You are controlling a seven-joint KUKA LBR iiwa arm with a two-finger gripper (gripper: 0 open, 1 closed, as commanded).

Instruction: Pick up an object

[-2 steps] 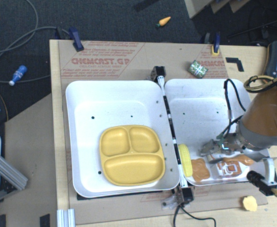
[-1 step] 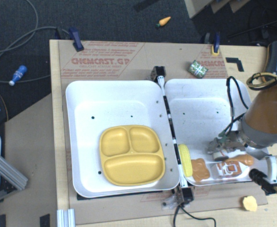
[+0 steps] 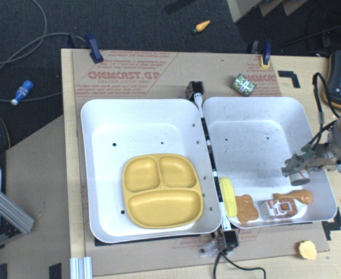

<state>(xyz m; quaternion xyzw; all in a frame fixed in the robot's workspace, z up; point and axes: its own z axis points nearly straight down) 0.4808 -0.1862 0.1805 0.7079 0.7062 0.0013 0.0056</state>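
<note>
You can read "CHEMCAST GP" printed in red, repeated across the brown protective sheet (image 3: 124, 71) that covers the table, well beyond the end effector (image 3: 295, 172) toward the far left corner. A fainter red print near the far right clamp (image 3: 266, 54) stays too blurred to read.

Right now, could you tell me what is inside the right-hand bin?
The right-hand bin holds a corn cob, a brown toy and a packaged item along its near edge. The gripper hovers above, hiding some floor.
</note>
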